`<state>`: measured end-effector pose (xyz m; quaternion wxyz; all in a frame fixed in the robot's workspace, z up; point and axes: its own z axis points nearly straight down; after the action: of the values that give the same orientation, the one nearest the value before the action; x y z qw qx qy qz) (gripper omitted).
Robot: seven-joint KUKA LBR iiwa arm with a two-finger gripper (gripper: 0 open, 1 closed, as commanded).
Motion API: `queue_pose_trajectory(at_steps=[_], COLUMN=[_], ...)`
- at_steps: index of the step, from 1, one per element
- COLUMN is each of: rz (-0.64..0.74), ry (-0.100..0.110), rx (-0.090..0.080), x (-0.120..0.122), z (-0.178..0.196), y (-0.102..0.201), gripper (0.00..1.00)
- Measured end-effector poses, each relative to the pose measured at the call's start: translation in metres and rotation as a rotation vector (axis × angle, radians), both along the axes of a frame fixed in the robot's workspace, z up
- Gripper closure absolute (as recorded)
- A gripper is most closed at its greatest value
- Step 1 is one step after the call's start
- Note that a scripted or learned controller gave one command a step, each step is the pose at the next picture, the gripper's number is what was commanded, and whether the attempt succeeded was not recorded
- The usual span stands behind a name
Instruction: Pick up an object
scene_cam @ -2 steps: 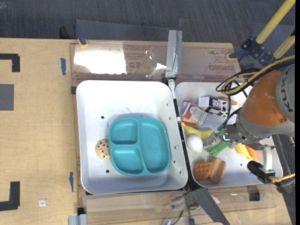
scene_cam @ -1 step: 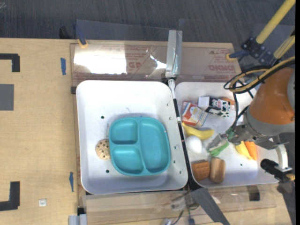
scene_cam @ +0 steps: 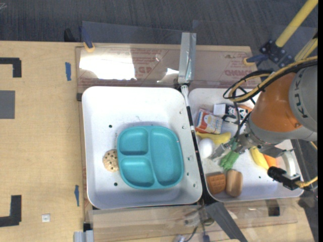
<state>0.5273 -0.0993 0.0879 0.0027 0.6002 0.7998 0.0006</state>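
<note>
My gripper (scene_cam: 225, 150) is low over the middle of the right bin (scene_cam: 262, 191), reaching in from the right under the orange wrist band. A green object (scene_cam: 228, 161) lies right at its tip, touching or just below it; I cannot tell whether it is gripped. A white egg-like ball (scene_cam: 205, 147) sits just left of the gripper. A yellow banana (scene_cam: 214, 136) and an orange-and-white carton (scene_cam: 208, 121) lie behind it. Two brown bread-like pieces (scene_cam: 225, 182) rest near the bin's front.
The left bin (scene_cam: 96, 110) bears a teal divided plate (scene_cam: 149, 156) with a cookie (scene_cam: 110, 160) at its left side. A yellow and an orange item (scene_cam: 262, 159) lie under the arm on the right. Cables loop over the bin's back right.
</note>
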Motion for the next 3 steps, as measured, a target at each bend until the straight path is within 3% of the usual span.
queue_pose_trajectory(at_steps=[1, 2, 3], rz=[-0.001, -0.001, 0.185], ry=[-0.01, -0.008, -0.001], rx=[-0.002, -0.002, 0.001], x=[0.003, 0.002, -0.008], z=[0.012, 0.011, 0.099], y=[0.0, 0.0, 0.036], gripper=[1.0, 0.0, 0.0])
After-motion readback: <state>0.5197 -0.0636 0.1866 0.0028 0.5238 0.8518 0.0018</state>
